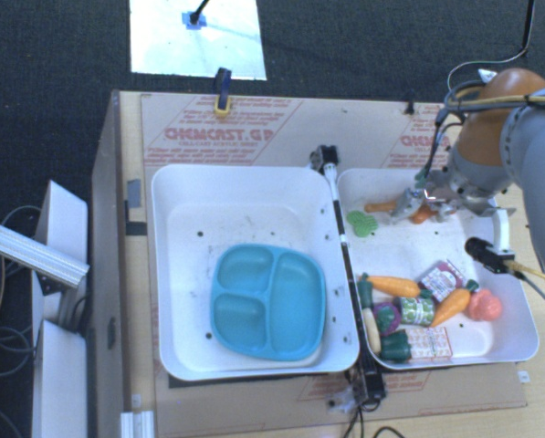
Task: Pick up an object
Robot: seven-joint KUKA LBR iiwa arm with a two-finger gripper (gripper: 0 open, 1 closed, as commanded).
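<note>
My gripper (419, 204) is low over the far end of the right bin (526, 336), at the end of the grey arm that comes in from the right. A small orange piece (379, 207) lies just to its left, and another orange bit (424, 215) sits right under it. A green toy leaf (361, 224) rests further left near the bin's wall. I cannot make out whether anything is held.
The near half of the right bin is crowded with toy food: two carrots (395, 286) (450, 307), a pink fruit (484, 306), a purple packet (439, 276), a green can (416, 311) and a green pepper (393, 345). The left bin (185, 199) holds a blue divided plate (267, 301).
</note>
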